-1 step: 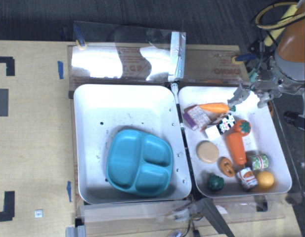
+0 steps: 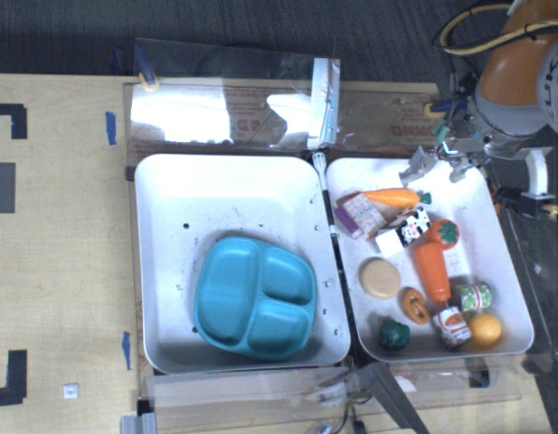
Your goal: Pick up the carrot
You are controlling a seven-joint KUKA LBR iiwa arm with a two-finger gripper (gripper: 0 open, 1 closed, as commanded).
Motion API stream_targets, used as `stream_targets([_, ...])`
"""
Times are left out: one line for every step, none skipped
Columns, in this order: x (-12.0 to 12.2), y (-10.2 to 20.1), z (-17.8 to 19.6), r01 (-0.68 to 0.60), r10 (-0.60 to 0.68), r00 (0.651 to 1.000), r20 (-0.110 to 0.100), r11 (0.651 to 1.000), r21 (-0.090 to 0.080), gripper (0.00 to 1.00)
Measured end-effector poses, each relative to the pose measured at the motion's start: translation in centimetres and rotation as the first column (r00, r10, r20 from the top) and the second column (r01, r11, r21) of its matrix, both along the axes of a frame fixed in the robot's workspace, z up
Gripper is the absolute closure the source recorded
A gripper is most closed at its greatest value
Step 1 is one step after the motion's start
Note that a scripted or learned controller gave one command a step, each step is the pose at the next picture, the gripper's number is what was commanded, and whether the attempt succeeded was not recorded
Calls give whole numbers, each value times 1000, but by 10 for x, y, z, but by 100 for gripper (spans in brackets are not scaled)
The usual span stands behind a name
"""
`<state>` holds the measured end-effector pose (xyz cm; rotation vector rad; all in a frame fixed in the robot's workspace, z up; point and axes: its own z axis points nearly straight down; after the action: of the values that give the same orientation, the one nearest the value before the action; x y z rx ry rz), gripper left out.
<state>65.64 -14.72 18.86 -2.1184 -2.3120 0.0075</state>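
Note:
A small orange carrot point(image 2: 392, 198) with a green tip lies on its side at the far end of the right bin point(image 2: 514, 269), resting against a purple packet point(image 2: 360, 213). A thicker orange carrot-like piece point(image 2: 432, 274) lies lengthwise in the middle of that bin, with a red and green piece point(image 2: 444, 232) at its far end. My gripper point(image 2: 439, 165) hovers over the bin's far rim, slightly behind and to the right of the small carrot. Its two metal fingers stand apart with nothing between them.
The right bin also holds a black-and-white toy point(image 2: 414, 227), a tan disc point(image 2: 381, 278), a brown ring point(image 2: 414, 306), a green piece point(image 2: 395, 334), two small cans point(image 2: 453, 326) and an orange fruit point(image 2: 486, 330). In the left bin point(image 2: 170, 197) lies a blue divided plate point(image 2: 256, 297).

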Motion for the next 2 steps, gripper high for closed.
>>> stream_targets([10,3,-95,-145,145,989,8,989,-1,0])
stream_targets([7,3,-89,-146,146,989,-4,989,2,100])
